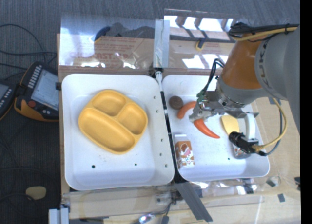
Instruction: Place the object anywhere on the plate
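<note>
Hovering low in the right bin (253,169), the gripper (201,113) sits right of centre frame, though whether it is clenched or released, I cannot tell. Just below it lies a red-orange chili (208,129), an orange piece (184,111) to its left beside a brown round object (175,102). The yellow divided plate (113,120) waits in the left bin (73,169).

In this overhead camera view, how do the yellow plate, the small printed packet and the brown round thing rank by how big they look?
1. Yellow divided plate, by far the largest.
2. Printed packet.
3. Brown round piece, smallest.
All lie at bin level, so nearness hardly skews this.
</note>
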### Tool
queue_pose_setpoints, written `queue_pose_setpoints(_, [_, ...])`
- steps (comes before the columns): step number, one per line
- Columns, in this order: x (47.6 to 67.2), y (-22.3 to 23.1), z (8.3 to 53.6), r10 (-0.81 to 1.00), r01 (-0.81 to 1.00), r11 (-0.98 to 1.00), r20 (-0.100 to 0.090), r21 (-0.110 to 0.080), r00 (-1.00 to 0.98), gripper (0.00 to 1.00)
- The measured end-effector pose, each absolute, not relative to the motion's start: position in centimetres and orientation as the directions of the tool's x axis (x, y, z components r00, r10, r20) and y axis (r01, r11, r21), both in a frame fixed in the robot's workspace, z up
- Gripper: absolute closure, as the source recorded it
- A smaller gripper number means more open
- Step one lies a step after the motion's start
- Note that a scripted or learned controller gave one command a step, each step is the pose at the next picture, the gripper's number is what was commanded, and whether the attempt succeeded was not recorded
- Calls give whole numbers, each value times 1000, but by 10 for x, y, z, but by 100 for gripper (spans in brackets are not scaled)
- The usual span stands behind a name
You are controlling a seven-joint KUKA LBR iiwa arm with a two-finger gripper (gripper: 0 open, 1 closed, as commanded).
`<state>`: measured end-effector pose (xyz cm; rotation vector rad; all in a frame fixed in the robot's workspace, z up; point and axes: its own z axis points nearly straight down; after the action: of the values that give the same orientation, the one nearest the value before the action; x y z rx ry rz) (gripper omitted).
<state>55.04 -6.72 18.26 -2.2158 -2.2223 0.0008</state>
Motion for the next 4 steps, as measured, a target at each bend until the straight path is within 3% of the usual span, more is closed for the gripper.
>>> queue_pose_setpoints(1, [565, -2, 182, 1000, 1000, 4, 1, -4, -4, 100])
queue_pose_setpoints(2, [563, 72, 182, 1000, 1000, 4, 0, -5, -4, 100])
queue_pose_setpoints(3, [563, 72, 182, 1000, 1000, 4, 0, -5, -4, 0])
queue_pose_setpoints(4, [599, -2, 257, 1000, 1000, -1, -4, -1, 1, 0])
